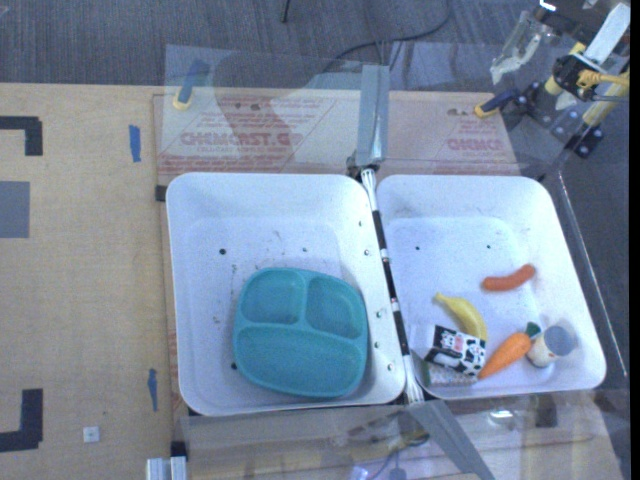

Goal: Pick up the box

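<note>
The box (458,350) lies at seven o'clock in the right bin (560,228), between banana (462,313) and carrot (505,353), so the end effector (518,48), beyond one o'clock, spread or closed I cannot tell, should descend straight, avoiding both.

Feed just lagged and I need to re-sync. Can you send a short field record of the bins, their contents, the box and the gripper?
left bin: teal divided plate
right bin: sausage, banana, carrot, box, small grey-capped item
box position: near front edge of the right bin, on the side next to the left bin, just in front of the banana, carrot to its right
gripper: beyond the right bin's far right corner, well away from the box
task state: box lying in bin, not picked up
</note>
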Robot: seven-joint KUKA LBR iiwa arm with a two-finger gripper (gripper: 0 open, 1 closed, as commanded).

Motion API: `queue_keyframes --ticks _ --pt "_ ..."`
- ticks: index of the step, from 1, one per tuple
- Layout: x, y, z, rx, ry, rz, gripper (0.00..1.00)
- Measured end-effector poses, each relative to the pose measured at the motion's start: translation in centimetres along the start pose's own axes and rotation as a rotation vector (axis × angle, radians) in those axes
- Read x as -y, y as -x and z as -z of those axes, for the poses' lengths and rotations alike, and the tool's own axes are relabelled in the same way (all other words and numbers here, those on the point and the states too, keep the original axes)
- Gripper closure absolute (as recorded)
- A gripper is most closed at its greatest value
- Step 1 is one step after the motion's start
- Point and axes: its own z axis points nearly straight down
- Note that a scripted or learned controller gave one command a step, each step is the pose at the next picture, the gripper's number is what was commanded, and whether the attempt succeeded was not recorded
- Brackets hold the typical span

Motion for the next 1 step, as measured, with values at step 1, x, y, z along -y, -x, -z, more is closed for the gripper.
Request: queue_keyframes --ticks 1 --pt "3.63 -7.23 -11.73 0.0 -0.003 -0.09 0.0"
